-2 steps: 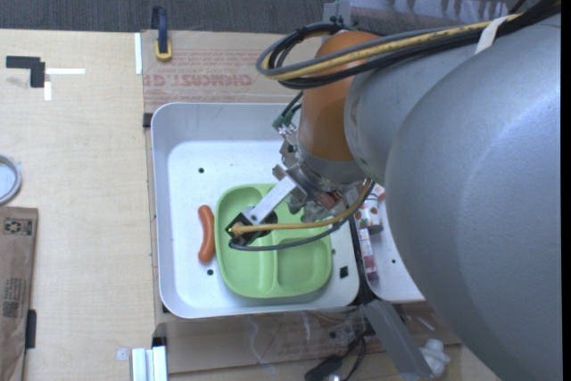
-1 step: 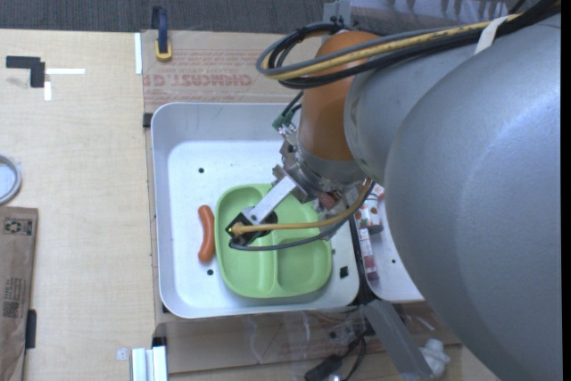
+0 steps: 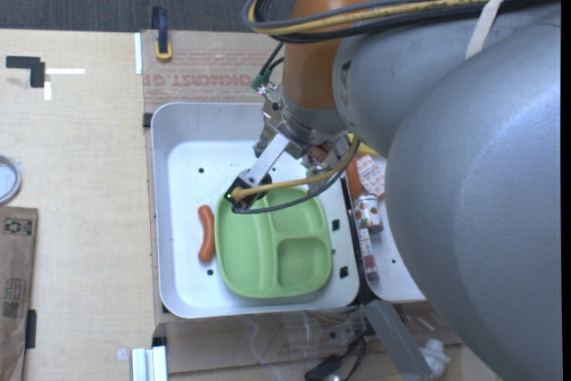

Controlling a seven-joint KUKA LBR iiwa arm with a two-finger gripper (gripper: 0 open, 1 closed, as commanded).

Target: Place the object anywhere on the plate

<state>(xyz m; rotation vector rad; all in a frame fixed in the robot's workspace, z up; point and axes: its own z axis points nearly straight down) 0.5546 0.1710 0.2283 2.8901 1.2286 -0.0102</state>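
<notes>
The green divided plate [image 3: 268, 245] sits in the left white bin [image 3: 183, 178], and every place here is told from it. The task's thing, as far as I can judge, is the orange sausage-shaped object [image 3: 206, 234]. It lies on the bin floor just beside the plate's left rim, running roughly parallel to that rim, apart from it or barely touching; the gap is too fine to tell. No part of it rests on the plate.

The pincer [image 3: 302, 141] hangs over the plate's far edge, above the upper rim, with the grey arm and its orange band rising away to the plate's right. Whether the pincer is apart or together I cannot tell, since the wrist hides it from above. Nothing shows held in it.

To the plate's right, past the wall between the bins, a red-and-white packet [image 3: 367, 178] and a small bottle-like item [image 3: 366, 215] lie in the second bin [image 3: 393, 277]. The pale counter [image 3: 71, 156] stretches off to the plate's left.

By my reading the task is not yet begun in any way that counts. The object is not picked up and the plate's compartments are bare. Left to do: the reach over to the plate's left side, the grasp, the lift and the short carry onto the plate.
</notes>
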